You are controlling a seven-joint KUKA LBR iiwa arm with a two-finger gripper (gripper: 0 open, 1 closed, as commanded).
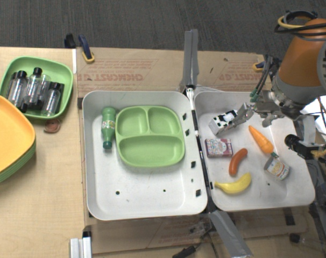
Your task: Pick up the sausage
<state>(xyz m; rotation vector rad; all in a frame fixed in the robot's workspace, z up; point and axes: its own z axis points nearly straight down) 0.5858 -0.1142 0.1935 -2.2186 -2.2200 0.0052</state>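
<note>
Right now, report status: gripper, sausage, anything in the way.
Gripper above right bin's back, nothing between fingers. Sausage lies free mid-bin. Close neighbours: pink carton on its left, banana in front, carrot on its right.

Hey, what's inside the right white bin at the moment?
In the right bin: a sausage, a banana, a carrot, a pink carton, a black-and-white carton and a small can. The pincer and arm cover the bin's far right corner.
</note>
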